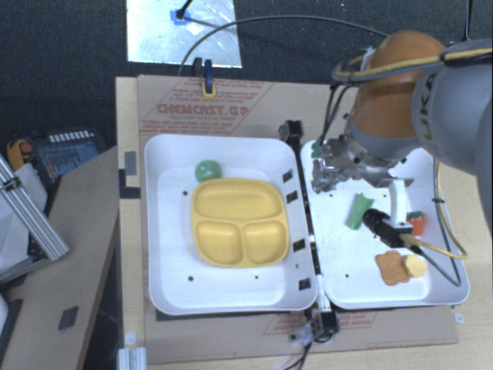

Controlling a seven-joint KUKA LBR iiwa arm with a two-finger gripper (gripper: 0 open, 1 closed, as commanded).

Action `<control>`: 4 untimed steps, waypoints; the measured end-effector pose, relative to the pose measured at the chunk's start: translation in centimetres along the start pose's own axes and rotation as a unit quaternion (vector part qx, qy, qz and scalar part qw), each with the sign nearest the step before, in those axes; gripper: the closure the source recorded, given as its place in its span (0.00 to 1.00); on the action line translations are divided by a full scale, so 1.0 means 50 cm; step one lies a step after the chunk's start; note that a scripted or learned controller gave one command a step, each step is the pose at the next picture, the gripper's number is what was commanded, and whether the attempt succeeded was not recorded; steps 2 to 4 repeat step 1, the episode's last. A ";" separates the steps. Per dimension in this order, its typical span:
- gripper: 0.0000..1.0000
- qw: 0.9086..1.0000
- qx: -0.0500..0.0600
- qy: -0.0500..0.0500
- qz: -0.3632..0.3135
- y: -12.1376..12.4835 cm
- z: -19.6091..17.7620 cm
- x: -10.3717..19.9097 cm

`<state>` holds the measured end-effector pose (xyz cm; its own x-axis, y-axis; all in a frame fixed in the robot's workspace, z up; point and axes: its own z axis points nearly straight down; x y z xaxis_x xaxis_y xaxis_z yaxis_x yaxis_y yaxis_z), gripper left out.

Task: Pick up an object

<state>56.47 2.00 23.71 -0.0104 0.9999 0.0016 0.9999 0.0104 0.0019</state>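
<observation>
The grey arm [454, 106] comes in over the bench's right edge and bends down into the right bin [354, 284], with its orange band uppermost. The hand [330, 174] hangs low near that bin's far left corner. Whether it is spread or pressed together cannot be told. A green block [358, 210] lies just beside it, toward the bin's middle. In the left bin [169, 284] is a yellow tray [239, 222].

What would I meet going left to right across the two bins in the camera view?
yellow divided tray → end effector → green block → brown flat piece → small yellow piece. Left out because they overlap others sideways: the green ball and the red-orange piece.
</observation>
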 end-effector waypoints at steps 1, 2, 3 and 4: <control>1.00 1.000 0.001 0.000 0.000 -0.033 0.007 0.112; 1.00 1.000 0.001 0.000 0.000 -0.033 0.007 0.112; 1.00 1.000 0.001 0.000 0.000 -0.033 0.007 0.112; 1.00 1.000 0.001 0.000 0.000 -0.033 0.007 0.112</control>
